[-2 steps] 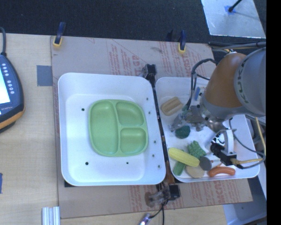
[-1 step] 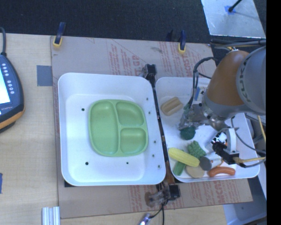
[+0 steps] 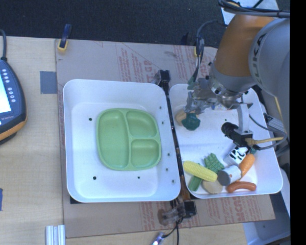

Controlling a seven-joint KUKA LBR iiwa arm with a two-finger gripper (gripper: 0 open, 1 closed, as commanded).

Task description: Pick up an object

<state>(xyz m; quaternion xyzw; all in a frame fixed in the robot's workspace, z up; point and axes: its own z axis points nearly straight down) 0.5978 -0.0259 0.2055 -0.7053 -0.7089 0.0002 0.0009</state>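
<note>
My gripper [image 3: 196, 107] reaches down into the far left corner of the right bin [image 3: 268, 185]. A dark green toy [image 3: 192, 122] lies directly under its tip, touching or nearly touching it. A small yellowish piece [image 3: 180, 118] sits just left of that toy, against the bin wall. The arm's body hides where the gripper meets the toy.
The left bin [image 3: 79, 180] holds a green divided plate [image 3: 128, 138]. Near the right bin's front edge lie a corn cob [image 3: 200, 171], a green leafy toy [image 3: 213, 162], a carrot [image 3: 247, 163], a red sausage [image 3: 240, 187] and a grey cylinder [image 3: 223, 177]. A tablet [image 3: 2, 98] rests at far left.
</note>
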